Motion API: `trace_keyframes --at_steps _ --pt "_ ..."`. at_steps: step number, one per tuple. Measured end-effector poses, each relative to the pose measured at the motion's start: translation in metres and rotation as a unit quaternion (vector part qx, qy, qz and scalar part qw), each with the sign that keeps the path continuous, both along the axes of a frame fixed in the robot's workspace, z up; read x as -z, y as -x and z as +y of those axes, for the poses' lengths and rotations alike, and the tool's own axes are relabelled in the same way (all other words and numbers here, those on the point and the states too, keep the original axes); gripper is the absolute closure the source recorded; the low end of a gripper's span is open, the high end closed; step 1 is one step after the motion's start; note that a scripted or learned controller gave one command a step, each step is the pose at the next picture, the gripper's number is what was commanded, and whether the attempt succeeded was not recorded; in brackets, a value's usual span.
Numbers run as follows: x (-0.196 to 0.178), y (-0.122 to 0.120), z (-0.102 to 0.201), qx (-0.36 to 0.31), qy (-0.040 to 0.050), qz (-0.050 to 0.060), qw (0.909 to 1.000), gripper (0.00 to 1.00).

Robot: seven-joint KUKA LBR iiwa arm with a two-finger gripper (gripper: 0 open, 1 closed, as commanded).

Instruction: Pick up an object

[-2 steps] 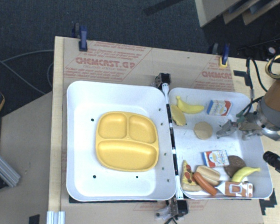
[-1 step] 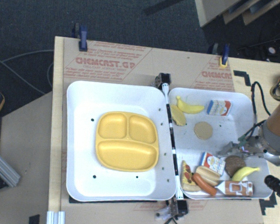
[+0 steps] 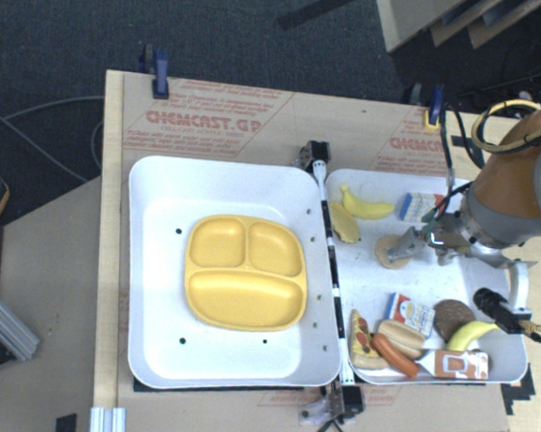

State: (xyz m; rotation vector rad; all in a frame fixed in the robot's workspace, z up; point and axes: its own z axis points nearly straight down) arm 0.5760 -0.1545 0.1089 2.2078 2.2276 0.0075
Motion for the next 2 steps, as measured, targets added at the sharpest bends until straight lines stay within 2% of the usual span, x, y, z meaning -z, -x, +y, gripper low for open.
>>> trace_keyframes --at_steps 1,2 --pt "0.025 0.072 -0.047 0.007 -0.0007 0.005 1.0000 0.00" --pt "-0.057 -0.002 -0.020 0.001 0.0018 -0.003 1.0000 0.00"
